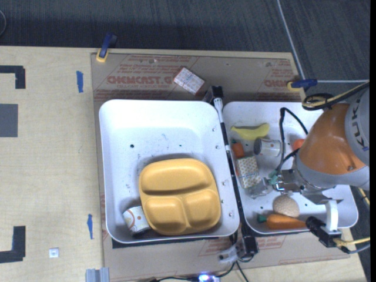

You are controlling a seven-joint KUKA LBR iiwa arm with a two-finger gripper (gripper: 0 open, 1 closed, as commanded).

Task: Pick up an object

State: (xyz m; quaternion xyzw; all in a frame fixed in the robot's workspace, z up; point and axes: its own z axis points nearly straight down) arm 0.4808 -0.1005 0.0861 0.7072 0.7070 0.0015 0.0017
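Arm (332,145) is in from the right, over the right bin (352,213). Gripper (281,182) sits low in that bin's middle, wrist blocking most of it; can't tell what state it's in, nothing visibly held.

Right bin contents:
- banana (251,131) at the far end
- clear cup (268,147) on its side, just below the banana
- small orange piece (237,149) by the left wall
- patterned packet (248,170) left of the gripper
- beige ball (285,205) just below the gripper
- carrot (285,221) along the near wall, touching or nearly touching the ball

Left bin (117,157): yellow tray (179,194), upside down, near half. Baseball (135,218) tucked against its near-left corner.

Small card (188,80) lies on the board behind the bins.
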